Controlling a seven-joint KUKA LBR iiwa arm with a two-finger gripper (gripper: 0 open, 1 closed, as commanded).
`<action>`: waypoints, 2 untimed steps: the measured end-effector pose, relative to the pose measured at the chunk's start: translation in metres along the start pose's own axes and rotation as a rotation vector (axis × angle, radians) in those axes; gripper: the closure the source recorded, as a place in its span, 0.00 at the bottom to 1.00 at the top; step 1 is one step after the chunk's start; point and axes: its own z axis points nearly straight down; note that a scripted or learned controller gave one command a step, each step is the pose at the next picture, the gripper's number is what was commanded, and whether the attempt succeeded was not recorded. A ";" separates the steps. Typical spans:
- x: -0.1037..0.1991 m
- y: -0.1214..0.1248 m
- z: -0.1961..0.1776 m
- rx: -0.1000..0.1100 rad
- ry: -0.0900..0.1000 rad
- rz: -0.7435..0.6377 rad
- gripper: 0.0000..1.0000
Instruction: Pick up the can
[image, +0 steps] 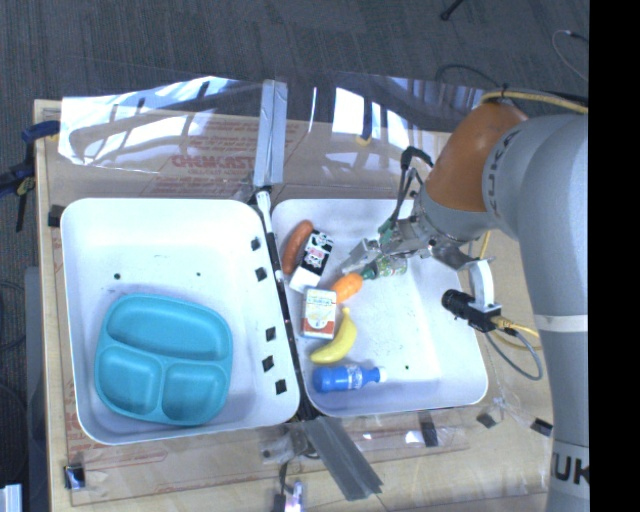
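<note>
My gripper (372, 260) is low in the right bin (450, 375), near its upper middle, at the end of the grey arm that comes in from the right. Right at its tip lies a small greenish, shiny object (390, 267) that may be the can; it is partly covered, and I cannot tell whether it is gripped. A small black-and-white container (318, 252) stands a little to the left of the gripper, beside an orange-red sausage (297, 244).
Just below the gripper lies an orange carrot (347, 287). Below that are a juice box (319, 311), a banana (338, 341) and a blue bottle (346, 378). The left bin (90, 230) holds a teal divided tray (163, 357).
</note>
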 end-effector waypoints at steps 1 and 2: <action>-0.010 0.056 0.032 -0.016 -0.005 0.004 0.00; 0.053 0.059 0.040 -0.002 0.001 0.096 0.00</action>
